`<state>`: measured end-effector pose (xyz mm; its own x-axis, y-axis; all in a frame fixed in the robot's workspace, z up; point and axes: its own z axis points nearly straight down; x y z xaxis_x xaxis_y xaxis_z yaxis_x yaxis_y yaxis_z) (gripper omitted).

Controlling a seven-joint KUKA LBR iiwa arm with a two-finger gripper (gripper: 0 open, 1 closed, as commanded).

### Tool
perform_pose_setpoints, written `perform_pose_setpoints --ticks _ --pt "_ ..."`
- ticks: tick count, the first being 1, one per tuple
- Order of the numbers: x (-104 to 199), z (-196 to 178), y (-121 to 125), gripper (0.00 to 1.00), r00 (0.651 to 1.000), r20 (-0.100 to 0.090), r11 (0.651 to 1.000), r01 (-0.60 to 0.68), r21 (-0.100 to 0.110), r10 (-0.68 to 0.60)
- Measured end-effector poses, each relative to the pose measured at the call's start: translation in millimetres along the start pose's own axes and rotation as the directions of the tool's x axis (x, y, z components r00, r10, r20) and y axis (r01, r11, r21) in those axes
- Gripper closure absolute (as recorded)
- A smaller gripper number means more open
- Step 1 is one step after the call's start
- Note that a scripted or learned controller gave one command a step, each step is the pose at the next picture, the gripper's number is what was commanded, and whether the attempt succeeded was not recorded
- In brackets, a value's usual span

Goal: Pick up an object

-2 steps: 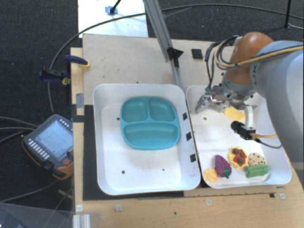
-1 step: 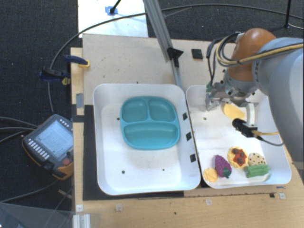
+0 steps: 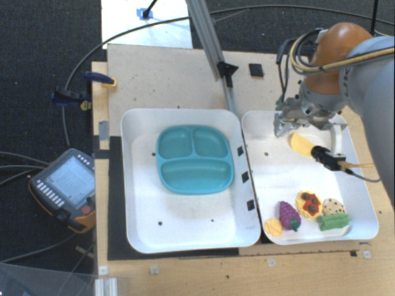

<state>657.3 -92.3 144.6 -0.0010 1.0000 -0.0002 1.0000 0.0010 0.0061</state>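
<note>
Camera view: fixed look from above, at a slant, onto two shallow white bins side by side on a bench.
Arm: grey robot arm with an orange band [image 3: 336, 42], reaching in from the right over the right-hand white bin [image 3: 271, 177].
Claw: metal gripper at the arm's end [image 3: 286, 125], low over the upper part of that bin, close to its back wall; cannot tell whether released or clenched; nothing visibly grasped.
Likely target: small yellow oblong toy piece [image 3: 300, 143], judged the nearest pick.
Target position: flat on the bin floor, just beside the claw, toward the bin's middle, well apart from the other toys.
Target look: smooth, rounded, plain yellow, probably hard plastic; exact shape too small to tell.
Risk, offset: claw beside the piece rather than above it; a straight descent likely to close on bare floor.
Risk, slip: rounded smooth sides likely to squirt out of a pinch or roll when nudged.
Risk, wall: little room by the back wall; a push could pin the piece against the rim.
Other toys: purple grape cluster [image 3: 288, 215], small round yellow piece [image 3: 273, 227], yellow disc with red spots [image 3: 308, 203], pale speckled biscuit shape [image 3: 334, 206] and green leafy piece [image 3: 334, 222], crowded in the near right corner; hard to take singly.
Left-hand white bin [image 3: 142, 184]: teal plastic divided plate [image 3: 195, 159], too broad and flat for an easy pinch.
</note>
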Motion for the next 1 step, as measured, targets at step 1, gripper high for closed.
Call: perform_pose_setpoints --ticks 1 --pt "-4.3 -53.3 -7.0 1.0 1.0 0.001 1.0 -0.001 -0.002 0.001"
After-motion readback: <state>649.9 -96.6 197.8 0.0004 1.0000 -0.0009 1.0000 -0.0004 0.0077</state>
